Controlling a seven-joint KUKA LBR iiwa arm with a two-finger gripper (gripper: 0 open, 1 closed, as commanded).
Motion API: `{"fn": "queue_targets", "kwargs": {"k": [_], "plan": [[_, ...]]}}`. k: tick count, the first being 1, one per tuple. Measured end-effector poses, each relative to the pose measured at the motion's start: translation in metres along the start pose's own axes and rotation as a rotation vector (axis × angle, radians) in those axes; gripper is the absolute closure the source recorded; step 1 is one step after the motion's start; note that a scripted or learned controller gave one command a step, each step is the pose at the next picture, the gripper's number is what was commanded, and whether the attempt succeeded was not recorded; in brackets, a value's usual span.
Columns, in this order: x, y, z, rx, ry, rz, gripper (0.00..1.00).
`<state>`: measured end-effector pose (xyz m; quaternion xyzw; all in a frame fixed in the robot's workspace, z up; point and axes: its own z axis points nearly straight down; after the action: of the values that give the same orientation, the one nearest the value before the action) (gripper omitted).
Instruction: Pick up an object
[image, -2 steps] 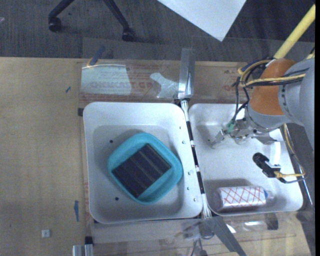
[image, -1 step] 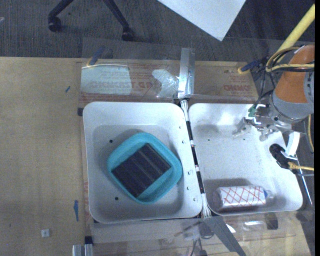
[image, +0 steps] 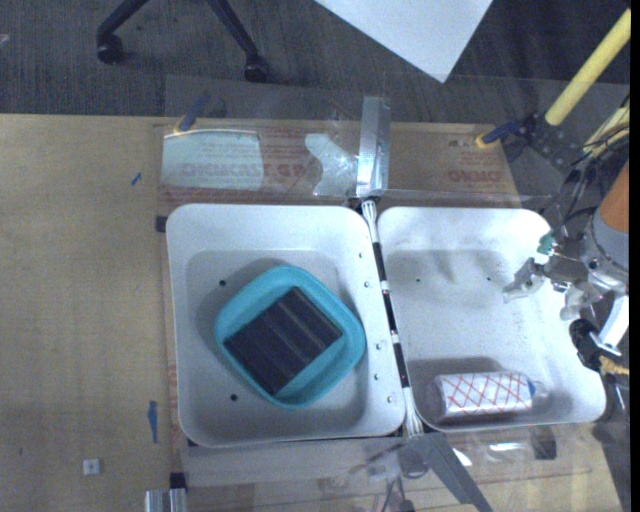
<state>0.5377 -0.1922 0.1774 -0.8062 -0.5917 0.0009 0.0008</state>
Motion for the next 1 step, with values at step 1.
{"fn": "queue_targets", "kwargs": {"k": [1], "plan": [[0.0582,-0.0799,0.0481,0.000,0.000,-0.058,0.00]]}}
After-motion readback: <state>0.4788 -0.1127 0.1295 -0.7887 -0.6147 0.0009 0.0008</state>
